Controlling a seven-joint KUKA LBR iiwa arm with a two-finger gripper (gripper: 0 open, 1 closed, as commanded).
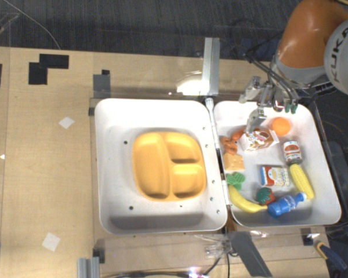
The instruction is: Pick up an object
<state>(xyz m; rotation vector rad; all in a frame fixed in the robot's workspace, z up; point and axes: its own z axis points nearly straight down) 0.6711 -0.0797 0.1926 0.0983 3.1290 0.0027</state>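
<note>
Right bin (322, 155): snack packet (259, 139), orange ball (281, 125), can (292, 152), corn (301, 180), carton (274, 176), banana (245, 201), blue bottle (286, 204). Left bin (113, 155): yellow tray (165, 164). Gripper (256, 119) above packet, touching or just clear; finger state cannot tell. Advice: centre over packet, descend straight, avoid nudging ball.

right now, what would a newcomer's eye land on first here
The big yellow divided tray in the left bin stands out first. Next comes the right bin, crowded with toy food: a corn cob, a banana, an orange, a blue bottle. The gripper hangs over its far end.
</note>
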